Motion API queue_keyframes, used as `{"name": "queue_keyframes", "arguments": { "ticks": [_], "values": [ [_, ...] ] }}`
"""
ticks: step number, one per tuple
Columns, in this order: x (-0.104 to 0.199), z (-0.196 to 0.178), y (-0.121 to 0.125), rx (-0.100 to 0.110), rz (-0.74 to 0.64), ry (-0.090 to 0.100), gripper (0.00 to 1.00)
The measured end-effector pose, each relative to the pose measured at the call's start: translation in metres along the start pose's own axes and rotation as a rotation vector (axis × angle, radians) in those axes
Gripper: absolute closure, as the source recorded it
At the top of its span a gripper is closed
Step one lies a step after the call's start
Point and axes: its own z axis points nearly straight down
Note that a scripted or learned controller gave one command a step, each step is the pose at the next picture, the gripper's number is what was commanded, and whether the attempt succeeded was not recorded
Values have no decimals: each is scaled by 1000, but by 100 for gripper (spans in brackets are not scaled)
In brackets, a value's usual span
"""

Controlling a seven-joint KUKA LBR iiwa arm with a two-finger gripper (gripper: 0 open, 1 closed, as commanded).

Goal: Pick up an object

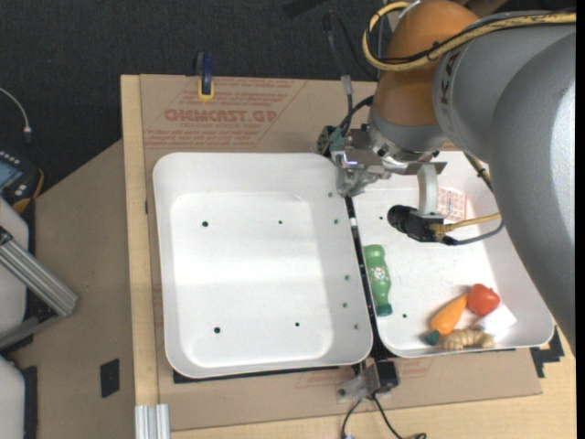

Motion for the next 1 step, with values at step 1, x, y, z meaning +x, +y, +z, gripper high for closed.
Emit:
{"name": "queue_keyframes", "arguments": {
  "ticks": [1],
  "values": [
    [66,-192,36,-17,-6,3,100]
  ]
}}
